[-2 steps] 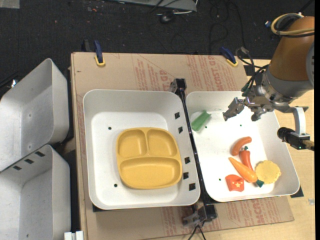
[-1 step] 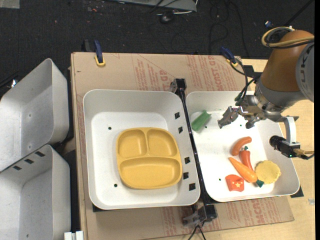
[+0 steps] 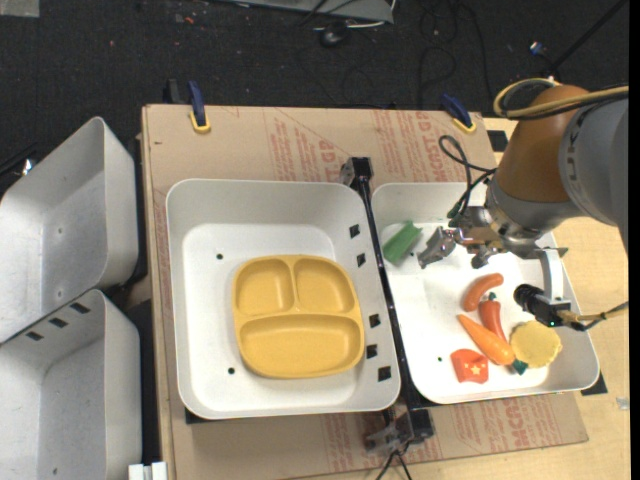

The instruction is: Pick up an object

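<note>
Dark carpet strewn with cables runs behind the bench (image 3: 300,128), whose brown cardboard top carries two shallow white bins side by side. From where I stand, the left bin (image 3: 190,268) has a yellow divided tray (image 3: 298,316) lying flat in its middle, with two small compartments on the far side and one long one on the near side.

Everything worth grabbing is in the right bin (image 3: 420,368). A green block (image 3: 402,241) lies near its far left corner, its long axis slanting from near-left up to far-right. Toward the near right, a red sausage-like piece (image 3: 482,288) slants up to the right, and a small red pepper (image 3: 490,315) lies just beside it, roughly upright in the view. An orange carrot (image 3: 487,340) runs diagonally, its thin tip to the upper left and its green-stemmed thick end to the lower right, touching a pale yellow round piece (image 3: 536,345). A red chunk (image 3: 470,366) sits near the carrot's middle, toward the front rim.

The grey arm comes in from the right, orange band above the wrist. Its gripper (image 3: 462,246) hangs over the middle of the right bin, between the green block and the sausage, fingers spread apart with nothing between them. One metal finger (image 3: 432,249) points toward the block but stays apart from it.
</note>
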